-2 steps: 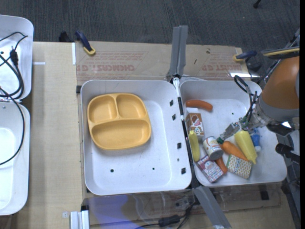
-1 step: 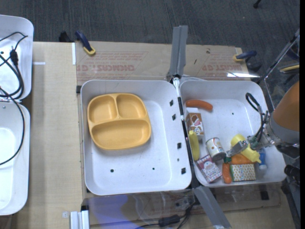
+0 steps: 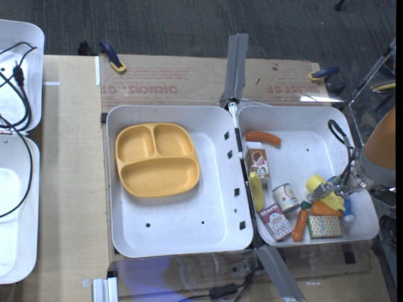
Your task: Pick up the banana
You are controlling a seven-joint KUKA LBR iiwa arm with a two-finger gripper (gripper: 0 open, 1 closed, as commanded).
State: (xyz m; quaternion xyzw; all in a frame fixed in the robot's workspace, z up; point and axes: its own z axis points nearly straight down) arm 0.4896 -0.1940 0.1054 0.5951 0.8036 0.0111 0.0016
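Note:
The banana (image 3: 256,191) is a slim yellow fruit lying lengthwise against the left wall of the right bin (image 3: 296,121), just below a small brown carton (image 3: 257,162). My gripper (image 3: 335,188) is low over the right side of that bin, well to the right of the banana. It hangs among a yellow toy (image 3: 315,183) and an orange piece (image 3: 324,207). Nothing that I can make out is held in it. The arm's orange band (image 3: 384,145) shows at the right edge.
The right bin also holds a sausage (image 3: 262,138), a tin can (image 3: 285,197), a red-and-white packet (image 3: 276,223), a carrot (image 3: 300,224) and a greenish box (image 3: 324,226). A yellow divided plate (image 3: 157,159) lies in the left bin (image 3: 182,231).

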